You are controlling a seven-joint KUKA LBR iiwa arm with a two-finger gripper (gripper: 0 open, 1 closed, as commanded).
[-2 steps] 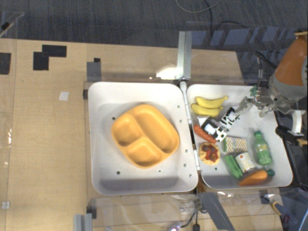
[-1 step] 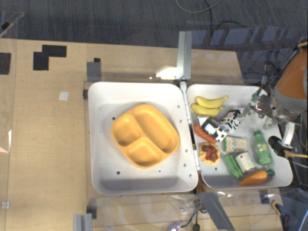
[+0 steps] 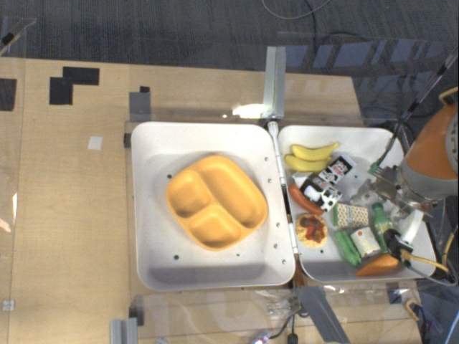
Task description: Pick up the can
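The can (image 3: 351,215), a short cylinder with a speckled grey-green label, lies on its side in the middle of the right bin (image 3: 358,138). My gripper (image 3: 391,205) hangs low over that bin's right part, just right of the can, under the grey wrist and orange band (image 3: 430,156). Its tip is lost among the clutter there.
Around the can lie two bananas (image 3: 311,156), a black-and-white box (image 3: 327,180), a red sausage-like piece (image 3: 304,201), a pizza slice (image 3: 311,230), a green labelled item (image 3: 361,243) and an orange carrot (image 3: 377,265). The left bin (image 3: 154,264) holds a yellow divided plate (image 3: 215,201).
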